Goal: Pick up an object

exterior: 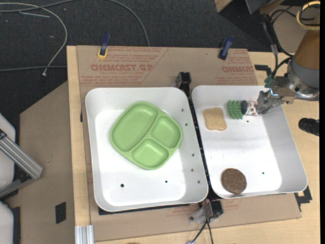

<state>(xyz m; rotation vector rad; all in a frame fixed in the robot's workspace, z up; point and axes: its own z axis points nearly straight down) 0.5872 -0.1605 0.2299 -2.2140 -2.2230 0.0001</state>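
Right now a green ridged object [235,109] with a small red-and-white end lies in the right bin [284,151] at about 12 o'clock, near the far wall, and the gripper [265,104] sits just beside it at its 3 o'clock, whether open or closed I cannot tell, and nothing is visibly held. At the green thing's 9 o'clock lies a tan bread-shaped piece [215,119], and a brown round cookie-like disc [233,181] rests at the bin's 7 o'clock. Left bin [101,177] holds a green divided plate [146,134] near its centre.
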